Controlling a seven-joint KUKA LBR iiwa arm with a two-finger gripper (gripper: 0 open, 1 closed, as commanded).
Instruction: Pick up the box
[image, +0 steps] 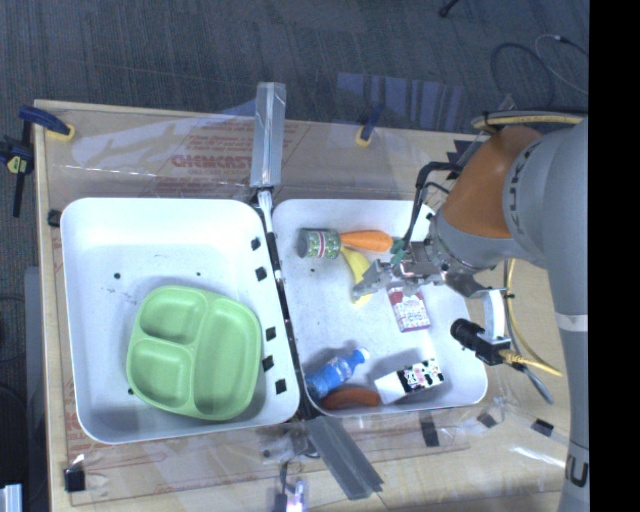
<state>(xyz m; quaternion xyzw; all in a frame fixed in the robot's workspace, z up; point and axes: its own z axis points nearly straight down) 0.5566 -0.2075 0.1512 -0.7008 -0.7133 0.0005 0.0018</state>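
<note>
The box (408, 379), a small white carton with a black-and-white printed end, lies on its side in the lower right of the frame, against the near wall of the right bin (330, 215). Just left of it sit a brown rounded object (350, 398) and a blue plastic bottle (334, 371) with a clear neck. Higher in the same bin are a small green can (320, 244), an orange carrot-like piece (366, 241) and a yellow banana-shaped toy (359, 270). A flat pink-and-white packet (409, 309) lies near the bin's centre right.

The gripper (403, 265) hangs over the upper middle of the right bin, just above the packet and beside the banana toy, well apart from the box. How far its pincer is spread cannot be told at this slant, and nothing is visibly caught in it.

The left bin (90, 225) holds a green divided plate (195, 350) at the lower centre.

By my reading, the task is at the approach step: the box is untouched, and the arm is not yet over it. The next move calls for travel toward the lower right of the frame, then a descent with the jaws aligned across the carton's narrow width. The bin wall and the brown object crowd the box, so room for the jaws looks tight.
</note>
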